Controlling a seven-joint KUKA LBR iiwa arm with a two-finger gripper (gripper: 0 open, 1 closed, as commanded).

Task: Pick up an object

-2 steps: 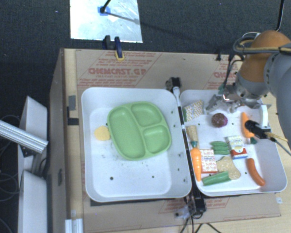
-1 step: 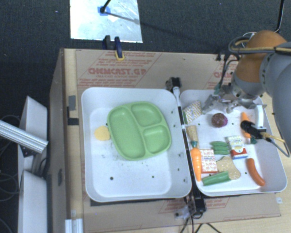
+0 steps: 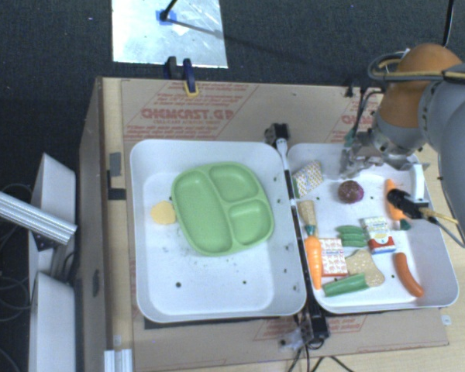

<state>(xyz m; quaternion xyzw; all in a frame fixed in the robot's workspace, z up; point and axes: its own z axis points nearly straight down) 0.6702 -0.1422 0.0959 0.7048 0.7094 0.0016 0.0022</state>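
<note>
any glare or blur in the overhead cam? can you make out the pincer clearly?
Camera view: strong glare on the foil-like sheet at top; the left bin and right bin are evenly lit with soft shadows; overall soft focus, small toy items lack detail; the pincer is a blurry grey cluster above the dark red ball.

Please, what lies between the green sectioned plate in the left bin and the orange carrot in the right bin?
In the camera view, between the green sectioned plastic plate and the orange toy carrot lie only bare white bin floor and the two bins' adjoining rims.

Dark carpet (image 3: 39,68), silver floor sheet (image 3: 194,37)
</note>
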